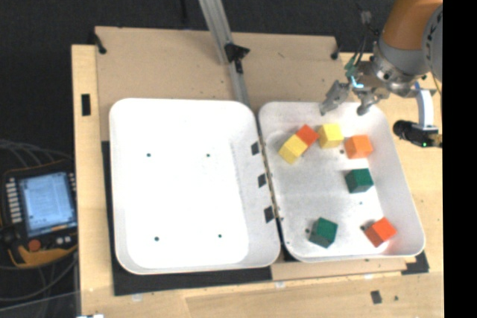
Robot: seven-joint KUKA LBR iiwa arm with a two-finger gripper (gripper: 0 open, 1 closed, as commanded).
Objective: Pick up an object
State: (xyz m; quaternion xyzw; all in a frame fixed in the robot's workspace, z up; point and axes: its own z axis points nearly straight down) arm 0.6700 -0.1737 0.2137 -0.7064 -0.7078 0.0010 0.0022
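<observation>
Blocks, total: seven, all in the right bin (402, 197), none in the left bin (134, 182).
Green blocks: two. Nearer one (323, 231) at about 6 o'clock of the right bin, near the front wall; other green block (358, 179) mid-bin toward 3 o'clock.
Orange-red blocks: two. One (380, 231) at 5 o'clock, in the front right corner region, well apart from the nearer green one; the second (306, 136) at 11 o'clock, touching a yellow block.
Yellow blocks: two. One (293, 149) just at 7 o'clock of the orange-red neighbour, touching it; the other yellow block (331, 135) at 12 o'clock of the bin, just beside the same orange-red block on its 3 o'clock side.
Orange block: one (358, 146), at 1 o'clock of the bin, near the far yellow one.
Bins: two, white, shallow, side by side on the tabletop (164, 63); dark clips along the shared edge.
Pendant: one handheld screen unit (41, 208) at 9 o'clock off the tabletop; screen text too small to read.
Writing, brands: none legible anywhere.
Pole: one grey slanted bar (212, 7) rising at 12 o'clock between the bins.
Claw (345, 101): fingers spread apart, nothing between them, above the far rim of the right bin at 12 o'clock, past the yellow and orange blocks.
Arm (410, 18): orange and grey, entering at 2 o'clock.
</observation>
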